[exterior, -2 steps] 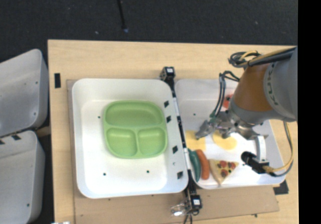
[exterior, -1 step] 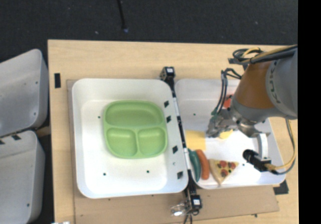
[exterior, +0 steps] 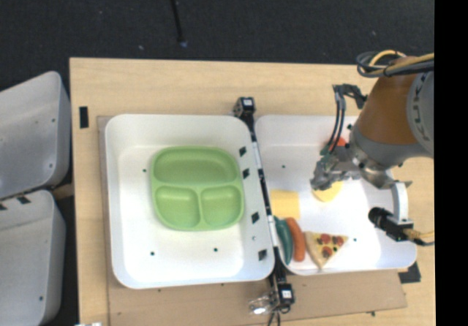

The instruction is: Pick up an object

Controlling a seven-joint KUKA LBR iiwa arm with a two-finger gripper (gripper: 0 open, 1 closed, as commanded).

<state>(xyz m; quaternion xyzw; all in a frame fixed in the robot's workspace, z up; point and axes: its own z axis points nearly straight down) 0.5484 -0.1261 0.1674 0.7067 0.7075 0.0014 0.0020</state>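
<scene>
Dark carpet surrounded a pale wooden desk (exterior: pixel 88 91) that carried two shallow white bins side by side. The left bin (exterior: pixel 124 259) held a green divided plate (exterior: pixel 196 187) lying flat near its centre, with its single wide compartment on the far side and two smaller compartments on the near side. The right bin (exterior: pixel 292 134) held the smaller items. The arm (exterior: pixel 391 116) entered from the right, its orange band above the wrist, and the gripper (exterior: pixel 327 177) was positioned low over the middle of the right bin. A small yellow object (exterior: pixel 326 193) sat directly beneath the gripper, touching or just below the fingertips; whether the fingers were closed on it could not be determined. A yellow block (exterior: pixel 285 205) lay just beside the divider between the bins. Nearer the front edge lay a pizza slice (exterior: pixel 326 247), its point toward the front. An orange carrot (exterior: pixel 295 237) lay with its long axis running roughly front to back, parallel to the divider, beside a green item (exterior: pixel 282 234).
</scene>
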